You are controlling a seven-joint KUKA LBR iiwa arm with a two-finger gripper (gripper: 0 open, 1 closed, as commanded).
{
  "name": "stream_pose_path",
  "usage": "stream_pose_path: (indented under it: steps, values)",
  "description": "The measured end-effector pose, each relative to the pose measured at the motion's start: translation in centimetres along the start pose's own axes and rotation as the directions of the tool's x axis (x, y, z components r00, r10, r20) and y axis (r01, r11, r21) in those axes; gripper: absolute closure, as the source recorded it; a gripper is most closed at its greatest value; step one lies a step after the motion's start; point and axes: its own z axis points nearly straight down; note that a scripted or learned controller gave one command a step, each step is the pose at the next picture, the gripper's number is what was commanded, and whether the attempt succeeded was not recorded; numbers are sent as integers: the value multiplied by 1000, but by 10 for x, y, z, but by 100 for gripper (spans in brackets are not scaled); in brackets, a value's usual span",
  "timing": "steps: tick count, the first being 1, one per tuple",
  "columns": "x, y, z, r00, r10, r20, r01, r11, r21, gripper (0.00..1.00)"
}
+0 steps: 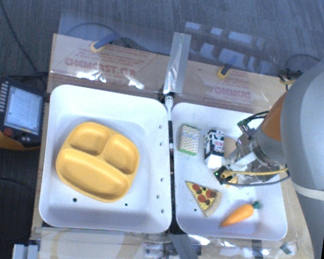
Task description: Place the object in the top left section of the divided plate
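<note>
A yellow divided plate (98, 160) lies in the left bin, with two small sections at its top and one long section below. The right bin holds a green waffle-like block (188, 140), a black-and-white cow figure (214, 146), a pizza slice (203, 197) and an orange carrot (238, 214). My gripper (232, 167) hangs low over the right bin, just right of the cow figure. Its fingertips are lost among cables and the wrist.
Both white bins sit side by side, split by a raised rim (170, 157). The arm's grey body (311, 129) covers the right bin's far right part. A handheld pendant (15, 112) lies left of the bench.
</note>
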Motion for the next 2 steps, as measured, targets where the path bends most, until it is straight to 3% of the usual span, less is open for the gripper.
stream_pose_path:
  steps: [1, 2]
  values:
    - [-17, -30, 24, 999, -42, -16, 42, 999, -16, 100]
    - [-104, 27, 20, 966, 258, -6, -258, 966, 5, 100]
